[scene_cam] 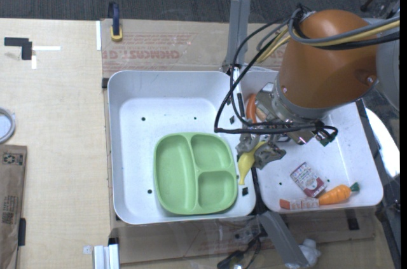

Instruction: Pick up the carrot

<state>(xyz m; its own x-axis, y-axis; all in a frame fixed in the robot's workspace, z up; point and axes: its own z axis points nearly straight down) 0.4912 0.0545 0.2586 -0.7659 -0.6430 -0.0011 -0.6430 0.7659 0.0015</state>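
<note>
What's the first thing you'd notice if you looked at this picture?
The big orange band of the robot arm, bulging over the right bin. Next comes the bright green divided plate in the left bin, near its front. After that, the little carrot lying at the front of the right bin, beside a small red and white packet.

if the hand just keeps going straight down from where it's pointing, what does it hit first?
Most likely the banana: the hand points down right over it, at the divider between the two bins. Depth is unclear from this slanted view. The carrot lies well off that line.
</note>
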